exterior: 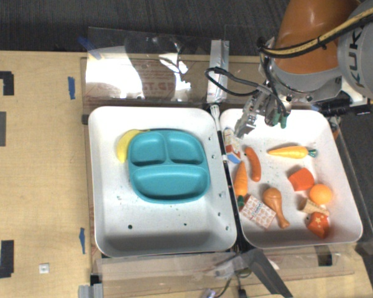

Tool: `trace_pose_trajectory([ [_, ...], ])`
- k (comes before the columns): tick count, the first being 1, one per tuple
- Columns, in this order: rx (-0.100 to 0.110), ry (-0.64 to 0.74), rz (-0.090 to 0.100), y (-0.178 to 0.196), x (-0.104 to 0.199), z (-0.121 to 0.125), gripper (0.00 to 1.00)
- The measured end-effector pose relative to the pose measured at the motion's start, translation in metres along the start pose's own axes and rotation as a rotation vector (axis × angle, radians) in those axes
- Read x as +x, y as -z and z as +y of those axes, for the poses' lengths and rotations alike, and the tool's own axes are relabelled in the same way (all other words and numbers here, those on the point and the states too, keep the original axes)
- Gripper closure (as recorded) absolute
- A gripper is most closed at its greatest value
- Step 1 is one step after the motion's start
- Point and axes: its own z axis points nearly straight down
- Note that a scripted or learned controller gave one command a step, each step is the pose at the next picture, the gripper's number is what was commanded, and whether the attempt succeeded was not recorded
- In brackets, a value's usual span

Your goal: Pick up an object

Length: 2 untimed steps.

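My gripper (262, 118) hangs over the back left part of the right bin (343, 166). Its two fingers stand apart with nothing between them. Just in front of it lie a red sausage (253, 164) and a yellow-orange carrot (290, 151) with a green top. Further forward are an orange stick-shaped piece (241, 180), a brown drumstick (276, 205), a checked cracker (257, 211), a red-orange block (301, 179), an orange ball (321, 194) and a red fruit (319, 223).
The left bin (105, 216) holds a teal divided plate (168, 165) with a yellow piece (123, 143) poking out from under its left edge. A small red-and-white item (230, 146) lies against the divider between the bins. Clear plastic sheeting sits behind the bins.
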Motion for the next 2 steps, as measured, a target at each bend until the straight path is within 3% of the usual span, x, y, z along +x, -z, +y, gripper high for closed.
trace_pose_trajectory([
  [1,-0.003,0.001,-0.009,0.012,-0.002,0.001,1.00],
  [2,0.001,-0.132,0.002,-0.028,0.043,-0.018,1.00],
])
